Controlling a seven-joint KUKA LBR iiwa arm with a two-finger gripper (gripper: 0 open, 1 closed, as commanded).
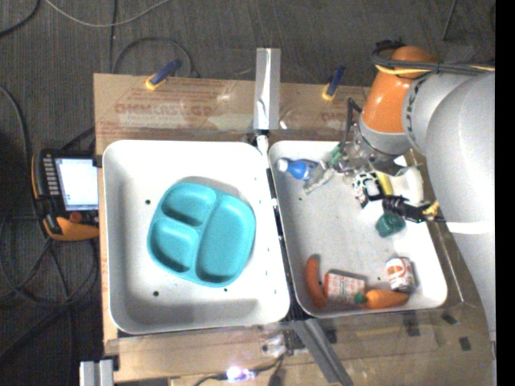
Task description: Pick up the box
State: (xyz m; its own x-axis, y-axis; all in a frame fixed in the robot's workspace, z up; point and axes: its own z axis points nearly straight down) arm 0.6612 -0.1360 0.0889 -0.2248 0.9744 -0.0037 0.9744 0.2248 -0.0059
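Observation:
The box [346, 285], a small red-brown carton with a pale label, lies flat near the front edge of the right bin [346, 236]. An orange carrot [385, 298] touches its right side and a red sausage [314, 281] lies against its left. My gripper [352, 158] hangs under the orange wrist band [393, 95] at the back of the right bin, well away from the box and over a cluster of small items.
A teal divided plate [203, 230] lies in the left bin [129, 175]. The right bin also holds a blue-capped bottle [296, 168], a black-and-white item [366, 188], a teal cup [390, 224] and a small can [400, 273]. The arm's grey body [463, 151] overhangs the right rim.

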